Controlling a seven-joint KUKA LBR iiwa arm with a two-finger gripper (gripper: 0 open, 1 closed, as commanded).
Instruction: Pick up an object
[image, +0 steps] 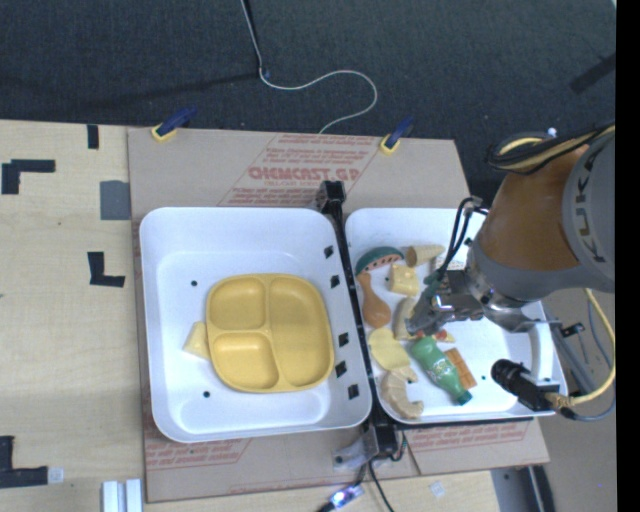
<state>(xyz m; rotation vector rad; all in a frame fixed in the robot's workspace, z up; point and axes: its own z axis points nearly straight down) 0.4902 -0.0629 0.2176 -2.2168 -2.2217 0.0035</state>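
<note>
1. The grey arm with its orange band reached in from the right, and its two-finger gripper (432, 312) stood low over the right-hand shallow white bin (520, 412), among the heap of small toy foods.
2. Whether the pincer was wide, narrow or closed on something could not be told; the wrist and the clutter around its tip hid that.
3. The likeliest thing to take was the green plastic bottle with an orange cap end (440, 366), which lay on the bin floor just below and slightly right of the gripper, close to it but seemingly apart.
4. The bottle's long axis ran on a slant, from upper left near the gripper down to lower right toward the bin's near wall.
5. By my judgement, a grasp would call for a short shift toward the near wall and jaws set across that slanted axis.
6. The left-hand white bin (165, 260) held a yellow compartmented plastic tray (270, 333), well apart from the gripper.
</note>
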